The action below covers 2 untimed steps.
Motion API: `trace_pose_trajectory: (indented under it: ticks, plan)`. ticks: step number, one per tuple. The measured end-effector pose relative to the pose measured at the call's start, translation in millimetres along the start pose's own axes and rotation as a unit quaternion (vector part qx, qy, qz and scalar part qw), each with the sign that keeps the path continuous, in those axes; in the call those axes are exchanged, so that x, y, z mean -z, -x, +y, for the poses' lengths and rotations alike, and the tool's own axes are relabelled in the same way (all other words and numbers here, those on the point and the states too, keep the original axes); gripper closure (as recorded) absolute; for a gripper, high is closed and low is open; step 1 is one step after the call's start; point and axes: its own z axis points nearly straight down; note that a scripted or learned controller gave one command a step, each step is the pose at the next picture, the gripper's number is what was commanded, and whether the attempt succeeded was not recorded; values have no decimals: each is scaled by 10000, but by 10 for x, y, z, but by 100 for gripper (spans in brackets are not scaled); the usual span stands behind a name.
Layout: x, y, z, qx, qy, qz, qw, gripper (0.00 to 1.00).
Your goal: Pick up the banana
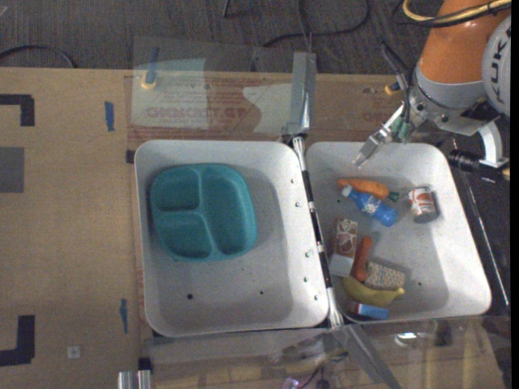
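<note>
The banana [366,291] is yellow and curved. It lies near the front left corner of the right bin [454,258], with its right end tucked under a small patterned box [385,275]. My gripper [371,149] hangs over the far edge of the right bin, well behind the banana and apart from it. It sits just behind an orange carrot [369,187]. Nothing shows in the gripper.
Around the banana lie a reddish sausage [362,258], a small carton [346,237] and a blue-and-yellow item [374,310]. A blue bottle [375,208] and a can [422,203] sit further back. A teal divided plate [203,211] lies in the left bin [276,290].
</note>
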Motion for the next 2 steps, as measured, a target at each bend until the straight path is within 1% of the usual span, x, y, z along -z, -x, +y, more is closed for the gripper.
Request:
trace_pose_trajectory:
  ticks: [1, 2]
  plan:
    - [-382, 337, -558, -91, -16, 17, 10000, 0]
    - [-445, 577, -881, 174, -16, 20, 9998, 0]
